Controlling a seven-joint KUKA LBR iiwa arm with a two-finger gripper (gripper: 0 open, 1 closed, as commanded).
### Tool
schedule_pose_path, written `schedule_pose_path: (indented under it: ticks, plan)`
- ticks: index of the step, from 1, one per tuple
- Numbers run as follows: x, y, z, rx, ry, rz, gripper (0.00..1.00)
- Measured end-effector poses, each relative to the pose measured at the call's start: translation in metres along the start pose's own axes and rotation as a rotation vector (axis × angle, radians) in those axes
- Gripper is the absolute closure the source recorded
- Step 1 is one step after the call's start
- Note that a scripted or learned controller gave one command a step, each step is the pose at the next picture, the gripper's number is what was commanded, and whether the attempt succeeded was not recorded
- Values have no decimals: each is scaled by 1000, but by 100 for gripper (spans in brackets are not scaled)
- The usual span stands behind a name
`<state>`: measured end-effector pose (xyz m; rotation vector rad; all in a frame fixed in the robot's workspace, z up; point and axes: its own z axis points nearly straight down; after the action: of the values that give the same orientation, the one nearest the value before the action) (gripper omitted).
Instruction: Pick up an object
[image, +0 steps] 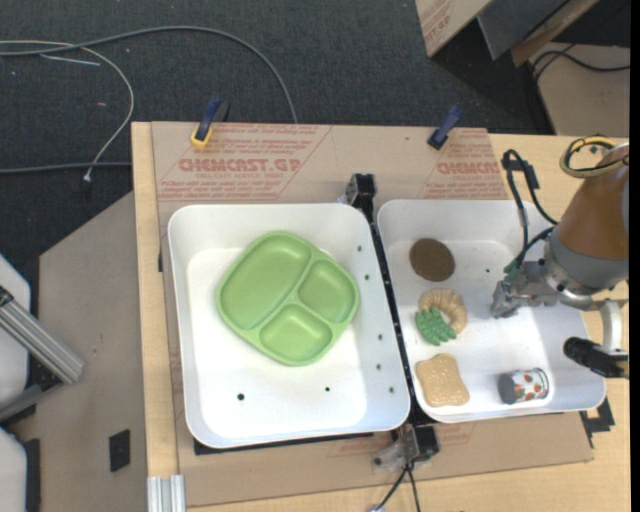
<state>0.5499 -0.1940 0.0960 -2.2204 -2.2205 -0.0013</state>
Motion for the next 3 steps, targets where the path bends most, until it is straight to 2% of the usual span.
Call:
schedule_pose_path:
  ticks: [3]
  plan:
    - [2, 1, -151, -7, -4, -2, 100]
